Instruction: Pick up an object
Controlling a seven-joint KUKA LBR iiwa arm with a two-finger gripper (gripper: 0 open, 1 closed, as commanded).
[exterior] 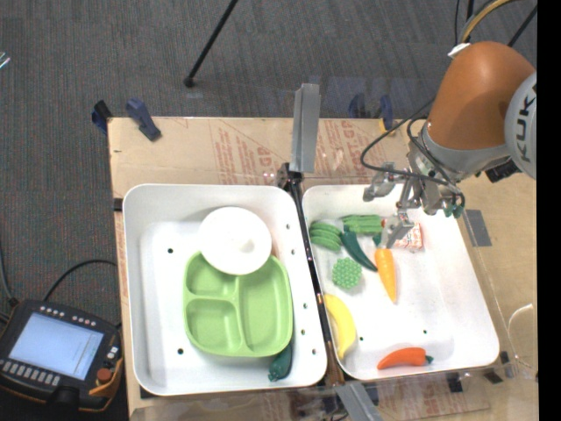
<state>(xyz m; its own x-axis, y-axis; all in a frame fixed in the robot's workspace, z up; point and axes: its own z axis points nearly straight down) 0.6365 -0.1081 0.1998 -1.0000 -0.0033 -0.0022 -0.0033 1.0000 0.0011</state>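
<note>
KUKA arm (491,103): orange dome on a grey body

A smooth, rounded orange shell caps the wrist, and beneath it sits a ring of pale grey metal. Part of the dark KUKA lettering shows on the light grey casing at the far right. Thin black cables loop out beside the wrist, and a yellowish hose arcs above the dome. The gripper (405,213) is a small assembly of silver-grey metal with dark fittings.
</note>
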